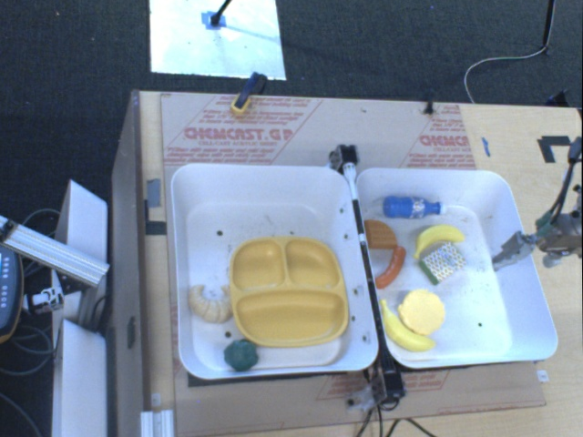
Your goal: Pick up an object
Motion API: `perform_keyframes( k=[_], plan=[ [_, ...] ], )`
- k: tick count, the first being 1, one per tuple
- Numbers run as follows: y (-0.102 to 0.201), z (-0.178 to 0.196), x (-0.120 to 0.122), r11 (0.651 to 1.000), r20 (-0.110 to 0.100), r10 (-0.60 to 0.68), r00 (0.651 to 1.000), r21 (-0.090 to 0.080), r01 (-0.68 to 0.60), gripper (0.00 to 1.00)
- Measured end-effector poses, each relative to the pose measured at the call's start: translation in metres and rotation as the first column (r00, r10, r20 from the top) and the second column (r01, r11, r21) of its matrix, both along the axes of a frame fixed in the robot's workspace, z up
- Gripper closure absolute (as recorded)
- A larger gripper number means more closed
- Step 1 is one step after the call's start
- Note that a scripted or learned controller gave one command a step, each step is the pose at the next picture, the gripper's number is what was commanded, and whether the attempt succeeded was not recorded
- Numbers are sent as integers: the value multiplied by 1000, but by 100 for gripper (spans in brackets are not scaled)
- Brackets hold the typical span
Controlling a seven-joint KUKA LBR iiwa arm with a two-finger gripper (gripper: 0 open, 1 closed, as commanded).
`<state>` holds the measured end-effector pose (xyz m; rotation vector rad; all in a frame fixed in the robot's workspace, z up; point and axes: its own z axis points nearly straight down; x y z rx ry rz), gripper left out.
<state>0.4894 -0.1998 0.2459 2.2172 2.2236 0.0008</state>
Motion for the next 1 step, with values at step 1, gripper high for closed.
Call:
perform_keyframes(
  k=[1],
  plan=[
    [82,-64,75,1000,-1,2,1000,2,-2,0]
  ],
)
